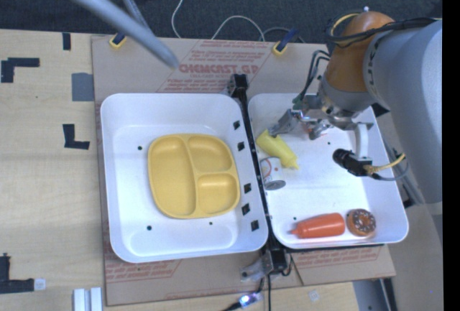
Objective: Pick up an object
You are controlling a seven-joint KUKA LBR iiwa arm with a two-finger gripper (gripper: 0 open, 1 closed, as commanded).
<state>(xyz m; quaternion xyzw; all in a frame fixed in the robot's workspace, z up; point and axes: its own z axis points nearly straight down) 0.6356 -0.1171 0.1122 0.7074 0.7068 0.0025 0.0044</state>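
My arm comes in from the right, grey and bulky, with the orange band (352, 62) above my wrist hanging over the far end of the right bin (384, 191). Beneath me the bench (43, 166) carries a cardboard sheet (215, 65) with red lettering, and on it the two shallow white bins sit side by side, touching along their inner walls. The left bin (122, 123) holds a yellow divided plate (192, 175), lying flat near its middle. My gripper (300, 118) is down inside the right bin near its far left corner, and I cannot tell from here whether my fingers stand wide or narrow; the dark metal parts blur together. Just beside them, slightly nearer the camera, lies a yellow banana-shaped toy (278, 149), close to the bin's left wall, and I cannot tell whether I touch it. At the near edge of the same bin lies an orange carrot (318, 225), and right against its right end a small chocolate doughnut (361, 223) with sprinkles. A small round metallic piece (274, 183) rests near the left wall, between the banana toy and the carrot.
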